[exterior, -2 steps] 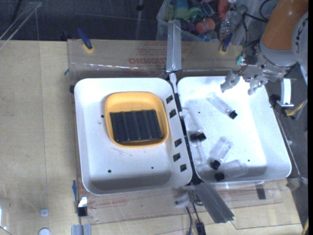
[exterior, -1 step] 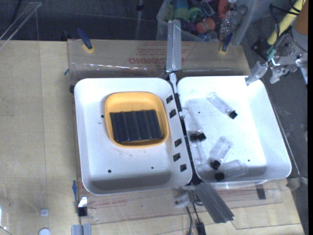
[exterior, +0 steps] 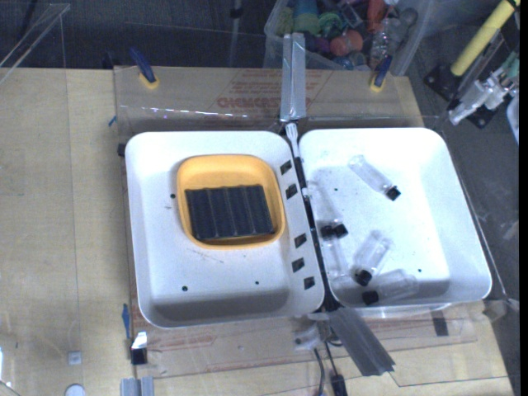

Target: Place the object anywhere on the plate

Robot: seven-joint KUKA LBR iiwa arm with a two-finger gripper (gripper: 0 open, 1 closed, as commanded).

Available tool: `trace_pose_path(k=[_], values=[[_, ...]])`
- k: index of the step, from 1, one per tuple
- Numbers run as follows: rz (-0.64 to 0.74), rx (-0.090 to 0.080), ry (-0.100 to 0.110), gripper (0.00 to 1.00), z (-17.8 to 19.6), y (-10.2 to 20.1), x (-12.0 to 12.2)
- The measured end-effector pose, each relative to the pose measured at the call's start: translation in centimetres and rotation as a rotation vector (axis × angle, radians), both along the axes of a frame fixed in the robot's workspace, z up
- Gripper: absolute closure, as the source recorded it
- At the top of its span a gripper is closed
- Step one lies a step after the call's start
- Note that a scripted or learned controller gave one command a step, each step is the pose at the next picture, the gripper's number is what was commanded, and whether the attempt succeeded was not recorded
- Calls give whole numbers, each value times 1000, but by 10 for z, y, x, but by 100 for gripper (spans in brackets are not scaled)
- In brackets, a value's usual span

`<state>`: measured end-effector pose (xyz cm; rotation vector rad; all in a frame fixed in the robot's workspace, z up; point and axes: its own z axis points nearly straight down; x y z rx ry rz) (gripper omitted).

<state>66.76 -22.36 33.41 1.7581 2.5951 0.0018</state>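
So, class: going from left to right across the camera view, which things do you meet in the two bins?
Left bin → yellow plate bearing a dark ridged block → divider → right bin with clear vials.

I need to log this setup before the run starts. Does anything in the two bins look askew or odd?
Mostly tidy. The yellow plate sits flat in the left bin, a dark ribbed slab already on it. In the right bin, clear black-capped vials lie tipped over and scattered.
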Motion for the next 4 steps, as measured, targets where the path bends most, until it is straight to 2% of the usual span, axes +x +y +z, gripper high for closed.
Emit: trace_pose_path(k=[1, 2, 3, 4], values=[[-1, 2, 6, 0, -11, 0, 0], [413, 2, 5, 0, -90, 1, 0], [657, -4, -1, 0, -4, 1, -21], [798, 0, 4, 0, 15, 1, -59]])
